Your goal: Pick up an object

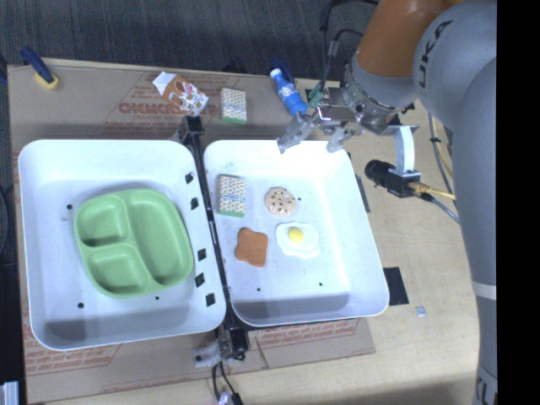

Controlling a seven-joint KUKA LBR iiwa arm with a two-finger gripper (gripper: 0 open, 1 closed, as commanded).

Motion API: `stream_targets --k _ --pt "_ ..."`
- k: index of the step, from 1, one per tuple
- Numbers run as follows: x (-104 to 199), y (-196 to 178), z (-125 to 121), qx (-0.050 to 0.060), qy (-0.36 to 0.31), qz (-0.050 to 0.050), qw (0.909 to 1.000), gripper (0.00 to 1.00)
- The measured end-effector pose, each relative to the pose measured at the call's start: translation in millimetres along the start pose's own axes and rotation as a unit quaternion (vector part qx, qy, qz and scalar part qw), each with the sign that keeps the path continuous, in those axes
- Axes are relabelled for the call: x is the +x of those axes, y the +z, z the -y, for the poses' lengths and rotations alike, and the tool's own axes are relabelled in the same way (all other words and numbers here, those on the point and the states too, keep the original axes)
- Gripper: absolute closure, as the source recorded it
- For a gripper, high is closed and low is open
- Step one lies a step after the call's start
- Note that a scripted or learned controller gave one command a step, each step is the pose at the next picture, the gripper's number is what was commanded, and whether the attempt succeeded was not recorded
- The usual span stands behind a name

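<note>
Four small toy foods are lying in the right white bin [363,251], centre of frame: a patterned square packet [232,195], a round speckled cookie [280,200], a brown toast piece [251,247] and a fried egg [298,240]. Reaching in from the upper right, the grey arm is holding its two-finger gripper [313,142] over that bin's top rim, fingers spread and holding nothing. One green divided plate [132,241] is sitting in the left white bin [42,226].

A tan bench [422,344] meets dark carpeted floor [169,15] behind.
</note>
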State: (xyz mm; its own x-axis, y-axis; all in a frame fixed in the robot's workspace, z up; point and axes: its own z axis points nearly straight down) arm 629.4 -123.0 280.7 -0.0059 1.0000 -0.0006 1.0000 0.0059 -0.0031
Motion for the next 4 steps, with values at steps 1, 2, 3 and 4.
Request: stream_targets --k 1,2,3,4 --pt "82.8 -9.6 57.7 0.000 -0.001 0.000 1.0000 0.00" --pt "33.4 -74.3 20.9 -0.002 0.001 0.000 1.0000 0.00" --pt "32.3 47.9 33.5 0.002 0.000 0.000 1.0000 0.00" --pt "32.2 35.9 32.3 0.001 -0.002 0.000 1.0000 1.00"
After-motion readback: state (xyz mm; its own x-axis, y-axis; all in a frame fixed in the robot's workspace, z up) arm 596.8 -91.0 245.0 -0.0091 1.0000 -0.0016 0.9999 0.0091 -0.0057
